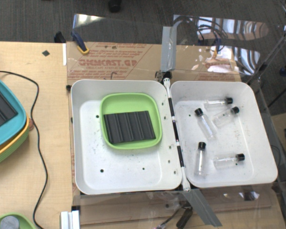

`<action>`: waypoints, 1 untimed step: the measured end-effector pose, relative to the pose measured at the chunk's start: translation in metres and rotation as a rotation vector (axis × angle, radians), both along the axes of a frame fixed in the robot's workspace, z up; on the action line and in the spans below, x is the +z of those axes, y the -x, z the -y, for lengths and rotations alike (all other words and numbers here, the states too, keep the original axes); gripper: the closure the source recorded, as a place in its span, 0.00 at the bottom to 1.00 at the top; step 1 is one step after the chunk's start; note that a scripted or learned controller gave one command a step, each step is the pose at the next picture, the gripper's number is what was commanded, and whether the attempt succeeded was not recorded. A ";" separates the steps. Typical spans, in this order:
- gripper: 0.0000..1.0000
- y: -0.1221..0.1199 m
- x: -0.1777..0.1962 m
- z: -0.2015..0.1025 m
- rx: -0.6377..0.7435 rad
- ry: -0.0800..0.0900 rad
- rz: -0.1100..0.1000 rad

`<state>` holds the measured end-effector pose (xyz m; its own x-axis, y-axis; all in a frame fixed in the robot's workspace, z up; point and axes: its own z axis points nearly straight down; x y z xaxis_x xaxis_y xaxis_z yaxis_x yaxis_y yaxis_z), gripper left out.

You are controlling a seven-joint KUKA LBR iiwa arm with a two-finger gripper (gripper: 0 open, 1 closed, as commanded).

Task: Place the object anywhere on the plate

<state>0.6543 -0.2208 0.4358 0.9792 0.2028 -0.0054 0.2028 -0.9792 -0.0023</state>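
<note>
Toward the far edge of the left bin (pixel 86 173) sits a green plate (pixel 129 101), square with rounded corners. A black ribbed mat (pixel 129 127) covers most of its floor, and nothing else lies on the plate.

Five clear vials with black caps lie scattered in the right bin (pixel 257 173), all on their sides and none touching another. One vial (pixel 217 102) lies near the bin's far edge, cap pointing right. A second (pixel 204 122) lies nearer the bin's left wall, cap toward the far edge. A third (pixel 225 118) lies just right of the second, with its cap up and to the right. A fourth (pixel 199 160) lies toward the near left corner, and the fifth (pixel 227 162) lies toward the near right corner, cap to the right.

Whether the gripper is open or closed cannot be told.

Flat cardboard (pixel 114 58) with red print lies behind both bins. On the bench (pixel 47 80), at its left edge, stands a stack of trays (pixel 14 128), teal on top, and a black cable (pixel 39 142) runs down beside it.
</note>
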 end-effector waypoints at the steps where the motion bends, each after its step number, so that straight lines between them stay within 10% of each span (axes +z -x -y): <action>1: 0.00 0.000 0.003 0.000 0.001 0.000 0.001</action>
<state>0.6546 -0.2206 0.4392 0.9790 0.2039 -0.0045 0.2039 -0.9790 -0.0024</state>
